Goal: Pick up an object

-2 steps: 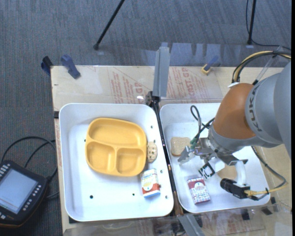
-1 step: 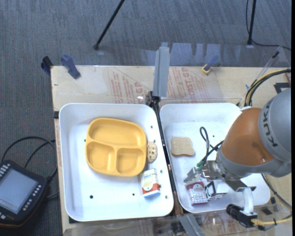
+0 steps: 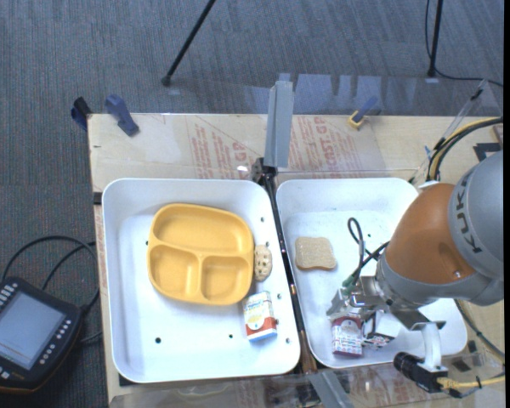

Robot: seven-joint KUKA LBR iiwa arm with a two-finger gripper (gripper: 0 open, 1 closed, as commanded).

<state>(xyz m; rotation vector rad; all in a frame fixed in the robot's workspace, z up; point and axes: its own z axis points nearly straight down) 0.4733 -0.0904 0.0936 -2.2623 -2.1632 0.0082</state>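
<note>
The arm's gripper [image 3: 354, 308] is down in the right bin [image 3: 382, 192], low over a red-and-white packet [image 3: 347, 338] that lies near the bin's front wall. The wrist hides the jaws, so I cannot tell whether they are released or clenched, nor whether they hold anything. A slice of toy bread [image 3: 314, 252] lies well apart, toward the bin's left side. In the left bin [image 3: 119, 228] a yellow divided plate [image 3: 201, 252] sits with a cookie [image 3: 263, 263] touching its right edge and a small carton [image 3: 260, 316] just below.

The likely failure is a slip: the packet is flat and thin, so the jaws may close above it or pinch only one edge. Its closeness to the front wall could also block one finger.
</note>
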